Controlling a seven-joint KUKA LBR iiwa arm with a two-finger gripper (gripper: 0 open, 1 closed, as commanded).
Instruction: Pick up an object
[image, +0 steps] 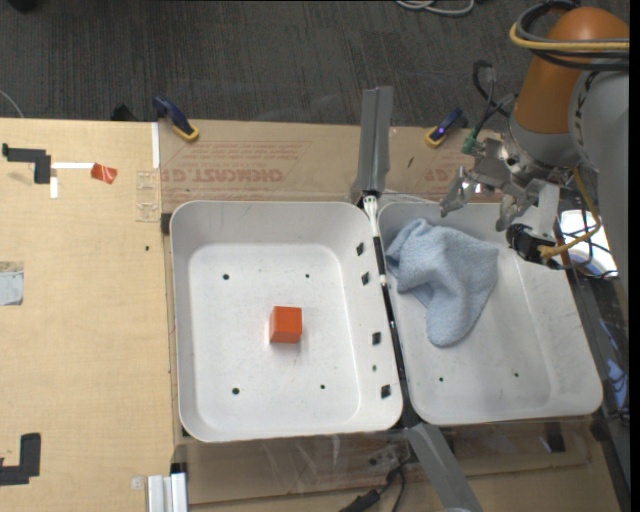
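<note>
In the camera view you had the gripper (484, 196) at upper right, over the far edge of the right bin (560, 380), its jaws spread apart and holding nothing. The light blue cloth (447, 277) lay crumpled just below-left. The orange block (286, 324) sat mid-frame in the left bin (200, 300).

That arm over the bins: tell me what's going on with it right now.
The grey KUKA arm reaches in from the right, its gripper hovering above the far edge of the right bin. Nothing sits between its fingers. A crumpled blue cloth lies in that bin's left half, just below and left of the gripper. An orange block rests alone near the middle of the left bin, untouched. No pick has happened yet.
</note>
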